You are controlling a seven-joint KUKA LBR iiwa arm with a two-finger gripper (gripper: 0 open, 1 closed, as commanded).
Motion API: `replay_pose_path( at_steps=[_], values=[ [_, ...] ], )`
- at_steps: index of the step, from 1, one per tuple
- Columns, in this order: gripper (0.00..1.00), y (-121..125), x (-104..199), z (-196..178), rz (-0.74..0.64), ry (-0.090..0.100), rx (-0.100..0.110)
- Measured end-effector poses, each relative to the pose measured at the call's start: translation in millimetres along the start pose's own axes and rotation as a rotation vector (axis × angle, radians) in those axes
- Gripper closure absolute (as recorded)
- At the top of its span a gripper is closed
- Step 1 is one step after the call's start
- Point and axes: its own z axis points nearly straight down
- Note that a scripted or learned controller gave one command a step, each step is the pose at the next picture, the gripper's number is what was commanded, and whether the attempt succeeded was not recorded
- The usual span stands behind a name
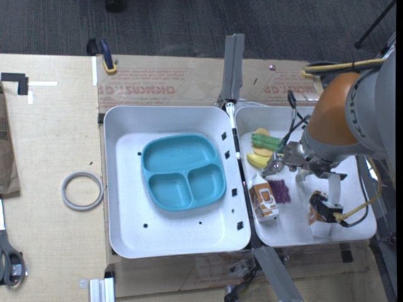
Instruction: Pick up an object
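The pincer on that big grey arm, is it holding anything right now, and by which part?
It cannot be told. The pincer sits low in the right bin, close to the yellow and green toys and the purple piece, with no object visibly gripped.

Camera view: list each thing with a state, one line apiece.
Blue tray: upright, in the left bin.
Carton: lying on its side, right bin.
Banana: lying beside the green item.
Tape ring: flat on the bench.
Gripper: low over the right bin.
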Motion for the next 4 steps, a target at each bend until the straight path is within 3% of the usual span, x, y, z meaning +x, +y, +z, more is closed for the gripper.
replay_pose_path(
  at_steps=[1,2,3,4],
  values=[
    [0.0,88,7,0,-0.092,-0.001,0.0],
    [0.0,87,9,-85,-0.394,-0.002,-0.004],
    [0.0,67,-1,-1,-0.359,-0.001,-0.002],
    [1.0,67,-3,-10,-0.356,-0.001,-0.002]
  ],
)
